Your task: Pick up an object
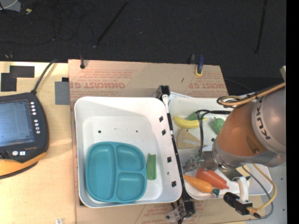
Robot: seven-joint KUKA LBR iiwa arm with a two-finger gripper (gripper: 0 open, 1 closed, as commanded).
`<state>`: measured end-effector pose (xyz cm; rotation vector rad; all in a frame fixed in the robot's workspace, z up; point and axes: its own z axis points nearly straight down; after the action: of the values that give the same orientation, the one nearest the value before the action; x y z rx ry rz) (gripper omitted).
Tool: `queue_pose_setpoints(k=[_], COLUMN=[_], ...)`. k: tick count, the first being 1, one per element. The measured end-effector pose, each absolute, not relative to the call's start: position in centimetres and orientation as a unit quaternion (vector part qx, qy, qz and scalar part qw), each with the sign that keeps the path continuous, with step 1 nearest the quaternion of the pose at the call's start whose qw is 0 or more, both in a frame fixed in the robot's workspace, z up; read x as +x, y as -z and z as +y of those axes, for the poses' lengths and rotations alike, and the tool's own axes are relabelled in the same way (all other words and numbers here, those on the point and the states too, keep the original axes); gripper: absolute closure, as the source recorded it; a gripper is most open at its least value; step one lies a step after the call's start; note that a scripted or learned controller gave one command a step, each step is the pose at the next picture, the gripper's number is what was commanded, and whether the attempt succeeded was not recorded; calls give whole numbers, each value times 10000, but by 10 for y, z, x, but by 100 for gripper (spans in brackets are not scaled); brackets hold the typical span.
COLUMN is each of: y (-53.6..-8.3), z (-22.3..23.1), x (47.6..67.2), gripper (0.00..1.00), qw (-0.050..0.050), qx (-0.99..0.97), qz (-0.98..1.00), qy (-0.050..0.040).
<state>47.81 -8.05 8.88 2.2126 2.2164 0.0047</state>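
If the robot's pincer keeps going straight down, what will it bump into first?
Probably the red carrot-shaped toy, or the orange one right beside it, in the right bin. The arm points down there, but its bulk hides the pincer, so which toy comes first is a guess.

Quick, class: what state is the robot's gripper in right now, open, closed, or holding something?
Gripper: cannot be told; the arm's wrist covers it above the right bin.

2 bins (93,108), 1 tray (115,171), 1 banana (186,122), 2 carrots (198,183)
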Motion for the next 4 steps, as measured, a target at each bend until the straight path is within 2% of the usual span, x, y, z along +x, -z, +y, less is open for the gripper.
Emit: queue_pose_setpoints(k=[1,2,3,4], y=[-99,-98,-108,-87], z=[-84,-84,-85,-161], x=[478,478,478,563], gripper=[100,0,100,100], qw=[43,38,35,29], qx=[7096,7098,7112,7074], qz=[7045,7044,7030,7068], qy=[-7,-5,-4,-1])
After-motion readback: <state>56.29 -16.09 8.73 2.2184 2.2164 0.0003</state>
